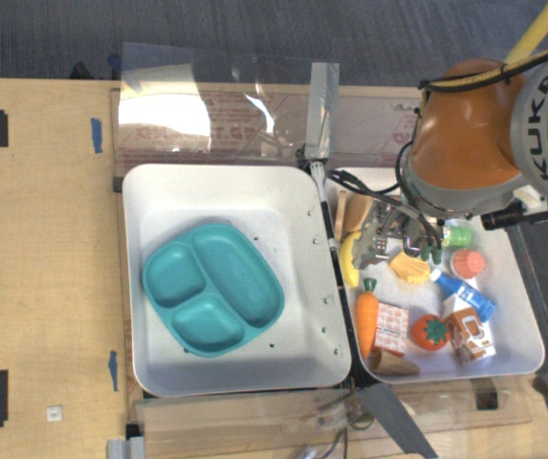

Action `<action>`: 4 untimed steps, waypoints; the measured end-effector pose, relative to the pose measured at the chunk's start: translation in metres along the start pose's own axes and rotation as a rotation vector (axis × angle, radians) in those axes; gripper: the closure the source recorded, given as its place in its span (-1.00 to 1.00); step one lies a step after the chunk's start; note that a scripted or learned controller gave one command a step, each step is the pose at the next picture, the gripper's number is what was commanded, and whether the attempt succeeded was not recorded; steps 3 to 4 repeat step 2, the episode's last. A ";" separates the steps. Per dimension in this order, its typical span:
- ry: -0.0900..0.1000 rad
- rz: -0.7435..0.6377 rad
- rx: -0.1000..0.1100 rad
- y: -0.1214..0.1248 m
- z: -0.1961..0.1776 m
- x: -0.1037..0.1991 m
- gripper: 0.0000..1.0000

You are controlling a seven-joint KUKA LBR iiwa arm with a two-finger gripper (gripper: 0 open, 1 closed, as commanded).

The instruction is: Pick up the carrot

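Carrot lies in the right bin, by its left wall.
The orange carrot (365,321), green-topped, lies lengthwise beside a snack packet (391,330); the claw (385,239) above looks cluttered, perhaps released — I cannot tell.

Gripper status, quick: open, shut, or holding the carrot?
Gripper: cannot be told from this view. It sits in the right bin; the carrot lies apart from it.

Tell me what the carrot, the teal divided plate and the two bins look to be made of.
Carrot: likely moulded plastic toy, going by its smooth, even orange skin and green cap.
Teal divided plate: probably plastic, one flat matte colour with soft rounded compartment walls.
Left bin and right bin: seemingly thin white plastic, smooth with rounded rims; the exact material is uncertain.
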State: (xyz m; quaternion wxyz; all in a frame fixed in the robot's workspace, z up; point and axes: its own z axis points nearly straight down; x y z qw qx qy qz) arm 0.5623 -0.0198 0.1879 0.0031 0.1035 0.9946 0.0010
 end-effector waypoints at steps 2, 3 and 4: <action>0.005 0.042 0.001 0.037 0.006 0.060 1.00; 0.005 0.042 0.001 0.037 0.006 0.060 1.00; 0.005 0.042 0.001 0.037 0.006 0.060 1.00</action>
